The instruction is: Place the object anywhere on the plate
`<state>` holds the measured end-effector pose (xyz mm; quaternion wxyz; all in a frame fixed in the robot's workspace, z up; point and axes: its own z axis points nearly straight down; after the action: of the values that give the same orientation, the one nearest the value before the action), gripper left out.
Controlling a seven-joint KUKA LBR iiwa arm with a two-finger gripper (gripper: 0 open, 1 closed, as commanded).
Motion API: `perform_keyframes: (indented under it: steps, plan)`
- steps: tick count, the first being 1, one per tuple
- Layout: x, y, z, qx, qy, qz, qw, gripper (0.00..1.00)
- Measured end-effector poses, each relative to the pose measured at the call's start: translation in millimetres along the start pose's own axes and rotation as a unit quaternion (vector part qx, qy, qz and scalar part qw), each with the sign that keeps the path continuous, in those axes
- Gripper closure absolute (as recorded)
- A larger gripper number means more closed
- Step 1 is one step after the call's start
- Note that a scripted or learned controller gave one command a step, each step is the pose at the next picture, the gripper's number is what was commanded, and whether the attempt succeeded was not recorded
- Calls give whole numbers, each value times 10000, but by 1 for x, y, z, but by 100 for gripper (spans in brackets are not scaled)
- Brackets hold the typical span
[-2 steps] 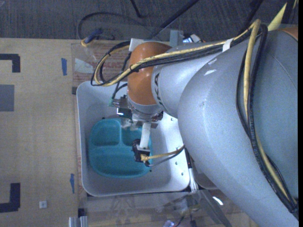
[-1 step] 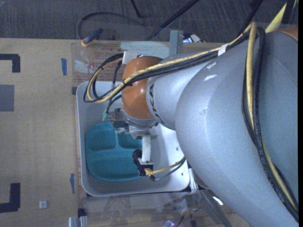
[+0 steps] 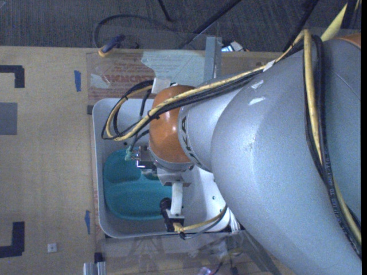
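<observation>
White bin (image 3: 112, 224), teal plate (image 3: 129, 198) under grey arm (image 3: 258, 153) (jaws' state untellable)

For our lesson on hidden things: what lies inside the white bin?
A teal plate lies in the white bin. The arm covers the plate's right part and much of the bin, so anything there is hidden.

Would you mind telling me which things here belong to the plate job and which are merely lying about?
Job: teal plate; white bin holding it; grey arm above it.
Lying about: blue tape strips, black corner marks on the bench; cable loop beyond it.
</observation>
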<state>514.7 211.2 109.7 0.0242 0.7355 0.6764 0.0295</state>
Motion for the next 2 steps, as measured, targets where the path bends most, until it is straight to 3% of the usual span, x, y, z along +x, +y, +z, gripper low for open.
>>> perform_keyframes:
  steps: [1, 2]
  plan:
    - [-2, -6, -1, -44, -7, -549, 9985, 100]
    - [-5, -6, -1, -52, 0, -1323, 9912, 100]
